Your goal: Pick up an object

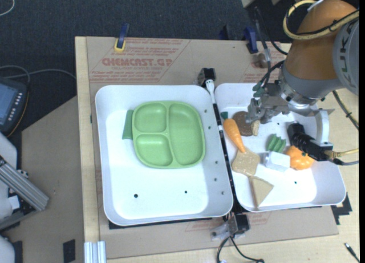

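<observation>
The gripper [255, 114] hangs low over the upper part of the right bin [319, 196]; whether it is spread or pressed together I cannot tell, and nothing shows pinched in it. The nearest candidate is a brown round piece [243, 125], just beside the gripper at its 8 o'clock, possibly touching it. Just past that piece, toward 8 o'clock again, lies the carrot [232, 133], its long axis running from 11 to 5 o'clock, thick end up.

By count, the right bin holds one brown piece, one carrot, two tan slices [246, 163], one small green piece [276, 142], one white block [278, 160] and one orange piece [299, 158]. The left bin [114, 199] holds one green divided plate [169, 133]. Two bins sit on the desk [91, 85].
</observation>
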